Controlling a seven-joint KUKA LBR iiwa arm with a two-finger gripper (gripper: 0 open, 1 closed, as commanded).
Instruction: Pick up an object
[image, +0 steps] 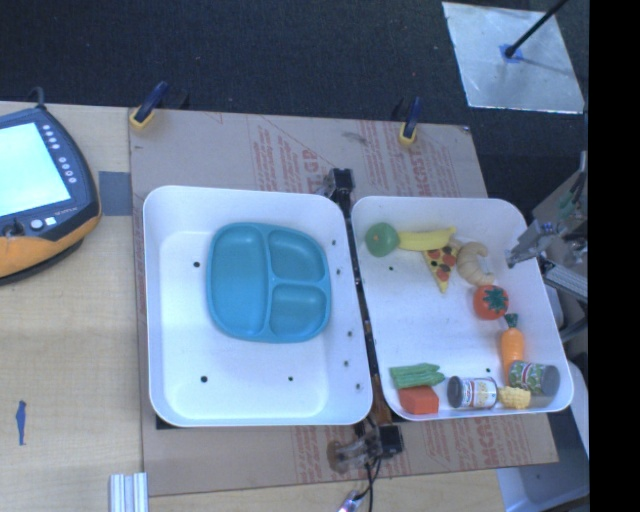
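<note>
I see the tomato lying loose in the right bin among the other toy food, just below and inboard of my gripper, which hangs at the bin's rim carrying nothing, its finger state unclear

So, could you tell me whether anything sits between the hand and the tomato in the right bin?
Nothing visible does. The hand sits at the right bin's far right edge, and the tomato lies just below and left of it with bare white floor between. The beige piece lies to the left, off that line.
</note>
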